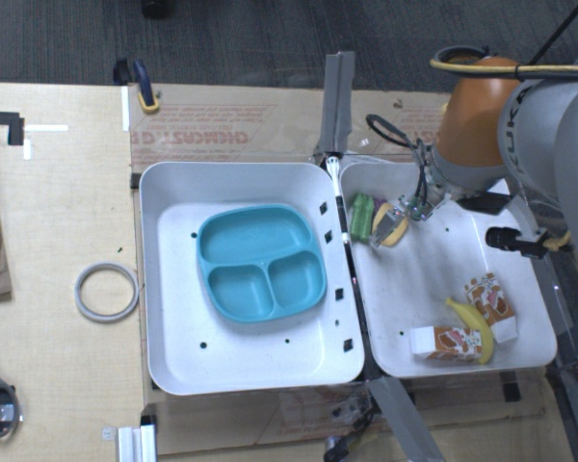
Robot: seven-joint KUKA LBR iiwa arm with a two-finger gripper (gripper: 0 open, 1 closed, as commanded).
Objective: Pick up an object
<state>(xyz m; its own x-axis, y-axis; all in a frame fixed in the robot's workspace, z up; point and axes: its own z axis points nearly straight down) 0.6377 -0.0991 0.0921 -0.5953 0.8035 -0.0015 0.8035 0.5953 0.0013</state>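
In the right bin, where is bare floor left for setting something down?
Right bin: bare middle, between the green item under the pincer and the banana with cartons. Crowded at top left and bottom right.

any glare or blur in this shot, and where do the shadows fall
Camera view: even, soft lighting; mild glare on the white bin rims; the blue tray is sharp; the gripper and the items beneath it look slightly soft; faint shadow under the banana.

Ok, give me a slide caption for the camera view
Arm's hand down by green item in right bin; blue divided plate in left bin.
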